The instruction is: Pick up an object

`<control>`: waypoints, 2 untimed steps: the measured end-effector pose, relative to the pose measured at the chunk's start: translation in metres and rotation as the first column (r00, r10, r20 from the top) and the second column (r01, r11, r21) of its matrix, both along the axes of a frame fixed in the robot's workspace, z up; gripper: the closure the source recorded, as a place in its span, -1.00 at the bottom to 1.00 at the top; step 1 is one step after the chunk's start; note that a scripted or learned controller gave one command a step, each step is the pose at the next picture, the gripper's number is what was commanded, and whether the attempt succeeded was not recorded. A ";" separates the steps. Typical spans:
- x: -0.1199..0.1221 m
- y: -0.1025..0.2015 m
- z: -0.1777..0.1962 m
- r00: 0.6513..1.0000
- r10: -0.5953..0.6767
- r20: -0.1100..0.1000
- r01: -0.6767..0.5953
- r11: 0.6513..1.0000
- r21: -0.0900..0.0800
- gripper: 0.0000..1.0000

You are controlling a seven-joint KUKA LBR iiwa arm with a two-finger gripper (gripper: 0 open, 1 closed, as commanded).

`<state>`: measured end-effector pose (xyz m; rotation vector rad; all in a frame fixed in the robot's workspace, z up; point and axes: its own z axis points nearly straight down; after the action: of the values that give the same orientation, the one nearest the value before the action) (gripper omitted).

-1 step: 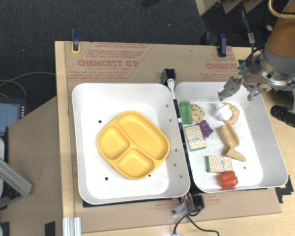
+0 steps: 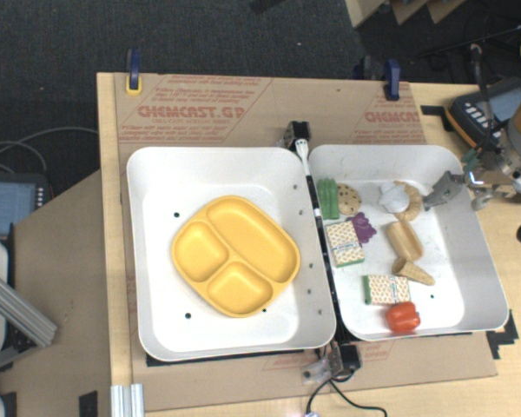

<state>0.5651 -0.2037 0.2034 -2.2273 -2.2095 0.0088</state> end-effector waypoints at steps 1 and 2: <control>0.009 0.005 -0.119 1.000 0.005 0.011 -0.005 1.000 0.004 -1.00; 0.075 0.016 -0.118 1.000 0.010 -0.008 -0.010 1.000 0.001 -1.00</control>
<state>0.6405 -0.1878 0.0857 -2.2126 -2.2159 0.0167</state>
